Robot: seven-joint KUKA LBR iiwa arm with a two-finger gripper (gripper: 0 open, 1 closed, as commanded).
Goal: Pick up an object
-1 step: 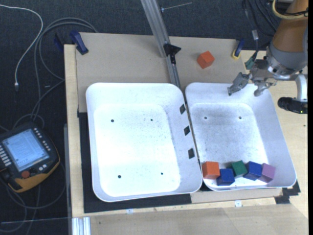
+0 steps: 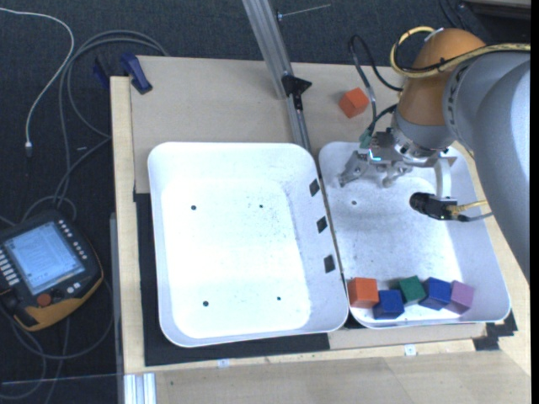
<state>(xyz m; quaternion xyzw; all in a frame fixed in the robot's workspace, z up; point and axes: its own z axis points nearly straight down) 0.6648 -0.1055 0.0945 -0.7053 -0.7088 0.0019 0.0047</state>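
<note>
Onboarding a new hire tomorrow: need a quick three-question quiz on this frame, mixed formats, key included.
1. True or false: the orange cube on the bench lies inside a bin.
2. Which block sits leftmost in the row at the near wall of the right bin? A) purple block B) green block C) orange block
3. Fill in: the tool hangs over the far end of the ____ bin.

Key: 1 false, it lies on the bench beyond the bins. 2 C. 3 right.
</note>
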